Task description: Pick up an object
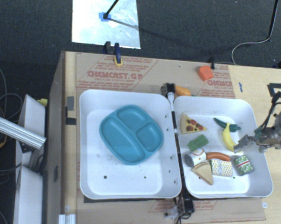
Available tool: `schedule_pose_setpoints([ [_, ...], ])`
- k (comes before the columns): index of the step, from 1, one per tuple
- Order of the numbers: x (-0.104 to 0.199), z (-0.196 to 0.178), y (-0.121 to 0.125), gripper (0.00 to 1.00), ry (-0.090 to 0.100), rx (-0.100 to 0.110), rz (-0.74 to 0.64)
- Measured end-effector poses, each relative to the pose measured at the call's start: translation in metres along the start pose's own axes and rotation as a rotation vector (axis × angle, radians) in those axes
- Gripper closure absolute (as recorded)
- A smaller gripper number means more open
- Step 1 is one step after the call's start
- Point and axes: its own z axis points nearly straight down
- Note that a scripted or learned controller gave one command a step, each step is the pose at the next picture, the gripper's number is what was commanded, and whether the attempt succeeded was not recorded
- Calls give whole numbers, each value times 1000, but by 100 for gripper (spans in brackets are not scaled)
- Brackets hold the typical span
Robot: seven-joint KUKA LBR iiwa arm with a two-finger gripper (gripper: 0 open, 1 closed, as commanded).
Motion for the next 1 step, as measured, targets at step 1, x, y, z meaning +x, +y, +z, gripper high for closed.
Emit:
schedule_pose_setpoints([
  [1, -1, 118, 60, 0, 0, -1, -1],
])
